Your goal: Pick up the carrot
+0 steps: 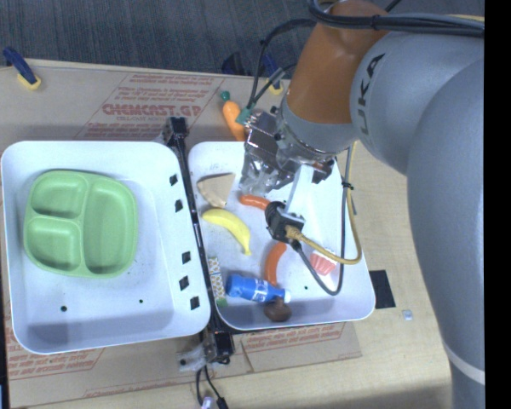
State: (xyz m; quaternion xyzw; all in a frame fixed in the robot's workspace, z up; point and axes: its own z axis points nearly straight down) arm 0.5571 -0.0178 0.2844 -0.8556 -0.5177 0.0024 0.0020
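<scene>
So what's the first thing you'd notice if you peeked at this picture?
The big grey arm with its orange band reaching in from the right, hanging over the right bin. Next, the bright green divided plate sitting alone in the left bin. Then the toy food below the arm: a yellow banana and an orange carrot.
</scene>
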